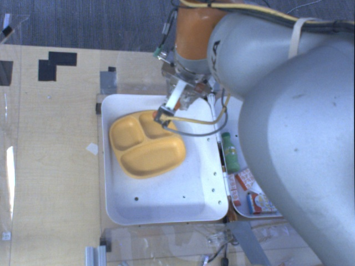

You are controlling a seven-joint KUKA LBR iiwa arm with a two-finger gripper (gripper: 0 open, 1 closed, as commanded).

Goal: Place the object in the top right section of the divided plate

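- The end effector (pixel 162 115) hangs low over the yellow divided plate (pixel 146 144) at its 1 o'clock section.
- A small orange-red object (pixel 155 114) shows at its tip; grip and opening: cannot tell.
- Judged: placement nearly finished, release and retreat remain.

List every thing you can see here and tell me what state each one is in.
Yellow divided plate: flat in the left bin, upright.
Left bin: holds the plate.
Tool: low over the plate's top right section, something small and orange-red at its tip.
Green bottle: lying on its side in the right bin.
Packets: lying flat in the right bin.
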